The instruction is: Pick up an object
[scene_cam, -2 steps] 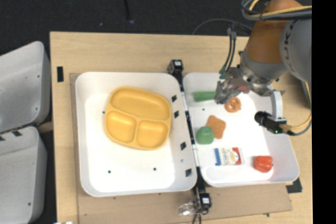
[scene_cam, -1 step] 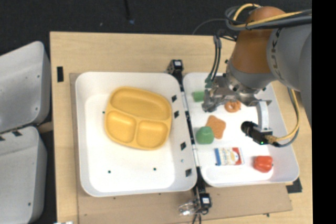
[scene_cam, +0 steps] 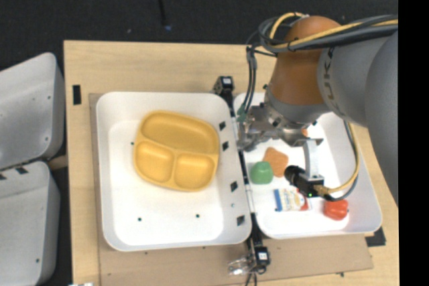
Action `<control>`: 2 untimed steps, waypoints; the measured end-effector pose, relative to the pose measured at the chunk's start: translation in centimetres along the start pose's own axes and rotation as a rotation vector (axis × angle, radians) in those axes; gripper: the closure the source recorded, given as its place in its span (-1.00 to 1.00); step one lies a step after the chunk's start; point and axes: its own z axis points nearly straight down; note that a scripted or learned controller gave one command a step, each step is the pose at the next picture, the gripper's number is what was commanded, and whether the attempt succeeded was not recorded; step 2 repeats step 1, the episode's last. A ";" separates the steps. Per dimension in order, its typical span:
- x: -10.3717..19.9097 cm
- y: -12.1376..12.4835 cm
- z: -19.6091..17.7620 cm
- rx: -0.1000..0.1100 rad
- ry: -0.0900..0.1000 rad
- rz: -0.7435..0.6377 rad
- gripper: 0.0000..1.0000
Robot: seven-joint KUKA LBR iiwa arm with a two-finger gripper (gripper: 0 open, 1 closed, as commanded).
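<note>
On the wooden tabletop (scene_cam: 154,67), a yellow divided plate (scene_cam: 177,150) was seen in the left bin (scene_cam: 114,224). The end effector (scene_cam: 258,134) was positioned over the right bin (scene_cam: 362,211), its state indiscernible, near a green object (scene_cam: 261,173) and an orange piece (scene_cam: 276,159).

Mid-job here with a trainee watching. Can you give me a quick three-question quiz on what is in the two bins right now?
1. True or false: the yellow divided plate lies in the left bin.
2. Which item lies closest to the divider between the bins: A) red object B) green object C) orange object?
3. Fill in: the small printed packet lies in the ____ bin.

Key: 1 true; 2 B; 3 right.
</note>
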 end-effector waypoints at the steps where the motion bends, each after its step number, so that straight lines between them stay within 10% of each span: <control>1: 5.2 -2.3 -2.0 -0.001 0.001 -0.001 1.00; 2: 5.2 -2.3 -2.0 -0.001 0.001 -0.001 1.00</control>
